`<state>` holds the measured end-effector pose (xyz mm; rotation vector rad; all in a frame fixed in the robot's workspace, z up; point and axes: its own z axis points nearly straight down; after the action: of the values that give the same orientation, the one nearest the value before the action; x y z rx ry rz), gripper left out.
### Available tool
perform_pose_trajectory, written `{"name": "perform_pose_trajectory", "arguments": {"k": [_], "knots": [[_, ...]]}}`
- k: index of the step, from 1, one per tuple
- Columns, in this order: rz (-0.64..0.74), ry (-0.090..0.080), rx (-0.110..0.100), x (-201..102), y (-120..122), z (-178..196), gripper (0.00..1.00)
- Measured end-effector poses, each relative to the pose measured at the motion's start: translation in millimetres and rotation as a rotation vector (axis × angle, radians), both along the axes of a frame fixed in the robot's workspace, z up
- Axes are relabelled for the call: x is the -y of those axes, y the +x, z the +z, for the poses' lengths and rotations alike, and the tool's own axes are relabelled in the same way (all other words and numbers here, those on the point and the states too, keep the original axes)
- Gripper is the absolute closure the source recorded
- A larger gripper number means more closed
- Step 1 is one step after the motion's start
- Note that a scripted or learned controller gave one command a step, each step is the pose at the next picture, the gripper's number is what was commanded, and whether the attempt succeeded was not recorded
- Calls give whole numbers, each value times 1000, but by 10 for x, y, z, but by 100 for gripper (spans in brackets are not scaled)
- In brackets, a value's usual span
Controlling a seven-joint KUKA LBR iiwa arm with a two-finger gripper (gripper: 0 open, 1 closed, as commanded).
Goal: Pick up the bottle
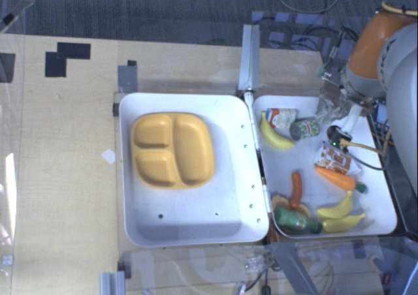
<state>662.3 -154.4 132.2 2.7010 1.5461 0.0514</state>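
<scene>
A green bottle lies on its side in the near left corner of the right bin, beside a red sausage. The gripper hangs over the far part of that bin, below the orange-banded wrist. It is just right of a grey-green can that lies on its side. The gripper is well away from the green bottle, roughly a bin's length farther back. Nothing shows between its tips.
The right bin also holds a banana, a small white carton, a snack packet, a carrot and two more bananas. The left bin holds a yellow divided plate. Cables trail near the gripper.
</scene>
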Motion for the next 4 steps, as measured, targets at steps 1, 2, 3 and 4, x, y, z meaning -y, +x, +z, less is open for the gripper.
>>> {"name": "perform_pose_trajectory", "arguments": {"k": [1, 2, 3, 4], "knots": [[1, 0, 0, -3, 0, -2, 0], [-237, 14, -37, 43, -41, -366, 0], [-562, 23, -33, -319, -374, -449, 0], [-785, 28, -33, -445, -50, -421, 0]]}}
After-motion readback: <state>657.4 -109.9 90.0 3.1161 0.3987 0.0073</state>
